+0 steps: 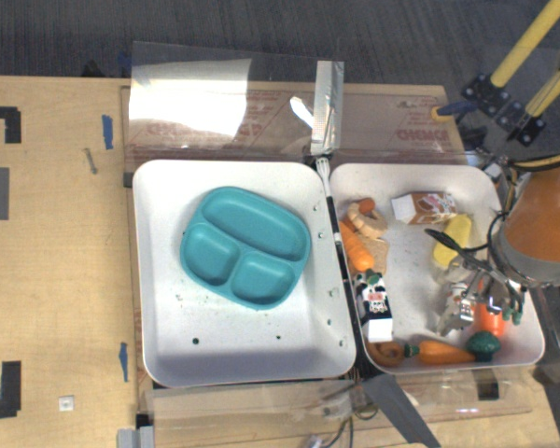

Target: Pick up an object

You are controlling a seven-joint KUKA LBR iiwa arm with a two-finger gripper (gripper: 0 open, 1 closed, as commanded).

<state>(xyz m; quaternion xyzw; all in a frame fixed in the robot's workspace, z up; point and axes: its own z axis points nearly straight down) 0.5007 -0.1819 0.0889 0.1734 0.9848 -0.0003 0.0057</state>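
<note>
The right bin [406,180] holds several small items. An orange carrot [357,250] and a tan wooden piece [362,217] lie by its left wall. A printed packet [429,205] and a yellow piece [454,239] sit toward the back. A black-and-white carton [376,304] stands near the front left. A second carrot [439,351] lies along the front wall beside a dark green piece [483,345]. My gripper [463,308] is low in the bin's right front part, just left of a small red-orange item [490,320] and above the front carrot.
The left bin [168,325] bears a teal divided plate [246,246]. The arm's orange band [544,220] hangs over the right bin's right rim. Clear plastic sheets stand behind both bins. Yellow-handled clamps [513,54] are at the back right.
</note>
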